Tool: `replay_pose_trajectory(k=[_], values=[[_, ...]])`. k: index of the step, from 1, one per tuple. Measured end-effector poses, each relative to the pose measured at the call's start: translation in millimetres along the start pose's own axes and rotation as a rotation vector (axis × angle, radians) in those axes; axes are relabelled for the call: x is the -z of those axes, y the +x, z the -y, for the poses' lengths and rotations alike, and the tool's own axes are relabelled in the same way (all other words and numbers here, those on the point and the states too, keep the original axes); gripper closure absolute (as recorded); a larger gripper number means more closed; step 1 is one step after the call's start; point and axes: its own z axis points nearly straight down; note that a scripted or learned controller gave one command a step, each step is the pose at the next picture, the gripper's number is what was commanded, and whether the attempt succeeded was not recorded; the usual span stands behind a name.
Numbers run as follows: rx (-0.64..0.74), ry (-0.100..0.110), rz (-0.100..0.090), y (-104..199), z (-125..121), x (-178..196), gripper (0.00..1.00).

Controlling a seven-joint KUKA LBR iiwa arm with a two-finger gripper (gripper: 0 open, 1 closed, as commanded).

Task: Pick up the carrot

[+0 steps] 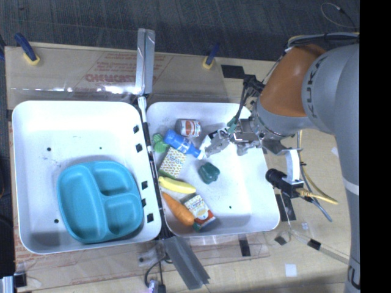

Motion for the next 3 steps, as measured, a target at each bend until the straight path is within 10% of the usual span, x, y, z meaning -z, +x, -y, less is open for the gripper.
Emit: replay_pose_trajectory(k=[1,2,3], values=[[0.022,-0.005,0.001,-2.5,-15.2,3.1,0.00],[0.086,-0.001,0.001,58.1,59.0,5.1,0.00],[0.186,-0.001,0.000,45.0,77.7,9.4,0.00]])
